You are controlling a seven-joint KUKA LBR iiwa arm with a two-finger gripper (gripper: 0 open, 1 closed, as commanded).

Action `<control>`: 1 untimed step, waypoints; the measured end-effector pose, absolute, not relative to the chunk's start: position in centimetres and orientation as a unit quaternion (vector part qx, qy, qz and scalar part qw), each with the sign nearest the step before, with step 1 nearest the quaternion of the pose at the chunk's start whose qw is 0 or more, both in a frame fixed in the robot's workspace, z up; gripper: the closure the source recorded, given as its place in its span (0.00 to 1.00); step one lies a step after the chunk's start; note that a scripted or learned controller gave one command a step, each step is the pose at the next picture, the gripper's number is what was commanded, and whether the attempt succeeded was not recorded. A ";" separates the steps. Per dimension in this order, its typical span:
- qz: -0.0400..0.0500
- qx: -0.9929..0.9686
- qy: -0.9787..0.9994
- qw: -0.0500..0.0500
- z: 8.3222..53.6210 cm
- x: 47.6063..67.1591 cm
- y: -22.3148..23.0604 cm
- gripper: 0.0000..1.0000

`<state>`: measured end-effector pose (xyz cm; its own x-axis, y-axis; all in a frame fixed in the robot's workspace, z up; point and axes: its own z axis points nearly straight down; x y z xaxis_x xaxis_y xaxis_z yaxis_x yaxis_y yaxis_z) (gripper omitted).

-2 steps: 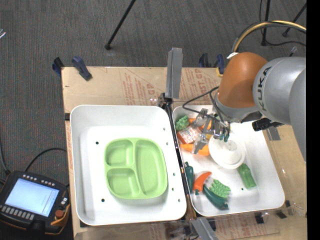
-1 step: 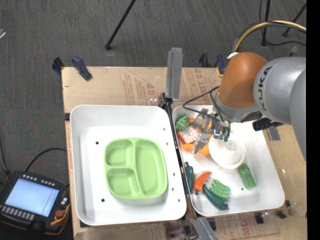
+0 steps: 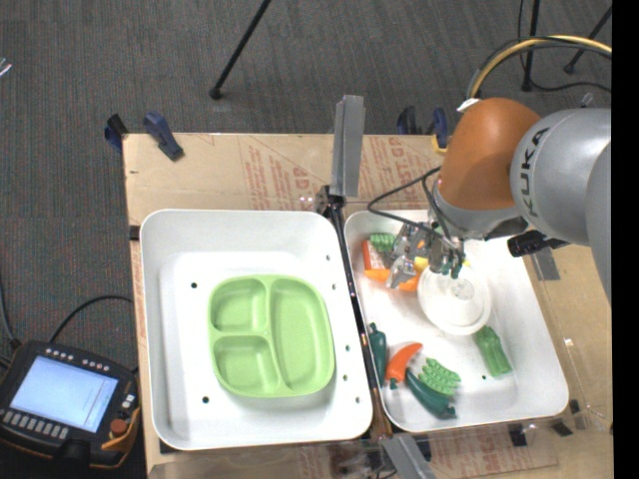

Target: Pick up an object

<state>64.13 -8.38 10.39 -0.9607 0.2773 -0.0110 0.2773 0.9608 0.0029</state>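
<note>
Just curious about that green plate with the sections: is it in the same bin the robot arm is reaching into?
No, the green plate lies in the left bin, while the arm reaches into the right bin among the toys.

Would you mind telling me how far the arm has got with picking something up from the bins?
Done: the arm has reached into the right-hand white bin, and its hand hangs over the small orange and green items beside the round white dish. In hand: nothing visibly between the fingers. Left: closing on an item and lifting it. The green divided plate lies in the left bin.
</note>
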 end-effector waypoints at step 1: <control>-0.001 0.078 0.997 0.010 29.4 62.9 -11.9 1.00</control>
<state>62.86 -11.86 29.38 -0.9876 0.1558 -0.0198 0.1558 0.9878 0.0001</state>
